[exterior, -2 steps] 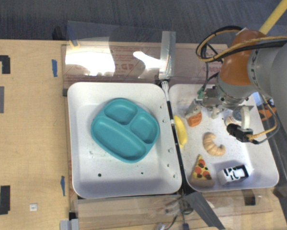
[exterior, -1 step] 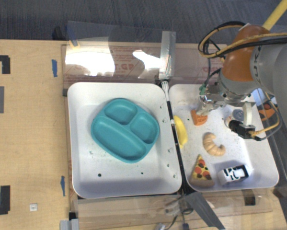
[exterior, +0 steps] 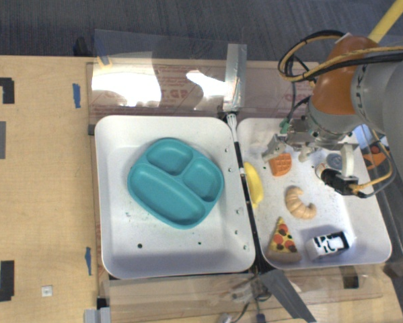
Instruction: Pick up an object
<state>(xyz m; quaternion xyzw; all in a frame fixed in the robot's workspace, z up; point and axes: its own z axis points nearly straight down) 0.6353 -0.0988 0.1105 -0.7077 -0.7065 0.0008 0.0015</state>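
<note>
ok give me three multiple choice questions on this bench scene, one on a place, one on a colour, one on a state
1. Where does the divided plate lie?
A. left bin
B. right bin
C. on the wooden bench

2. What colour is that plate?
A. red
B. teal
C. black

3. How does the pizza slice toy stand to the gripper?
A. clamped in it
B. lying apart from it in the right bin
C. balanced on top of it

Answers: 1 A, it fills the left bin. 2 B, it is plainly teal. 3 B, the slice sits near the bin's front, clear of the gripper.
</note>
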